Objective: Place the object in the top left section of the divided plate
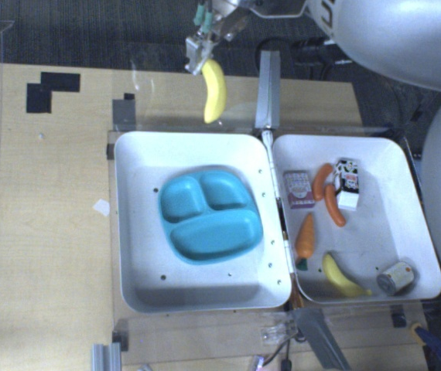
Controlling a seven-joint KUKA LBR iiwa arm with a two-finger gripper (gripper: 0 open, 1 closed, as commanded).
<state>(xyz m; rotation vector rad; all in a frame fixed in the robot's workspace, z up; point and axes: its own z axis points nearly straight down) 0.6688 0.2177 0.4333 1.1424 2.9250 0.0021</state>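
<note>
bench [42, 207] | bins: 2 | gripper [197, 55] grips banana [215, 91] | bananas: 2

Divided plate [209, 215] lies in left bin [135, 284].

Light wood bench [42, 230] w/ black squares [52, 90] top left; dark floor [73, 18] behind.

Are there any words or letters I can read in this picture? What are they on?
"UK" - big dark letters on the grey robot arm, cut off at the top edge, so the word is not whole.
The small purple packet has print, too blurred to read.
The little black-and-white carton has markings, too small to read.
</note>
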